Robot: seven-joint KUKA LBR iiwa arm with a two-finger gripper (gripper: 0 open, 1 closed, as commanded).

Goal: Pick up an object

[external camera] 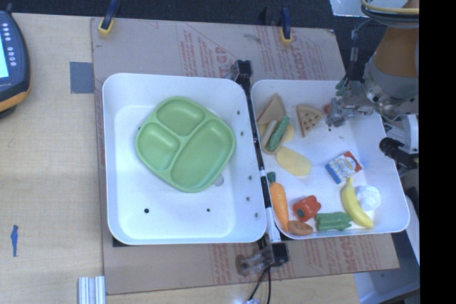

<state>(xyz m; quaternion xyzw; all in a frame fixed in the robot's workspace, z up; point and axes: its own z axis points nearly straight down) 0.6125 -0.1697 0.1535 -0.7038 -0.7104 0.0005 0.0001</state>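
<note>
My gripper [340, 112] hangs over the far right part of the right bin [388, 153], just right of a brown wedge-shaped piece [308, 119]. Nothing shows between its fingers. The right bin holds toy foods: a tan slice [271, 110], a green pod [278, 133], a yellow potato-like piece [293, 161], a blue and red packet [342, 166], a banana [353, 203], a carrot [279, 204], a red pepper [307, 207] and a green piece [333, 221]. The left bin [128, 210] holds a green divided plate [187, 144].
A black divider with clamps [254, 153] runs between the bins. Blue and yellow clamps [285, 26] hold the cardboard base at the far edge. A handheld controller [11, 60] lies at the far left of the bench.
</note>
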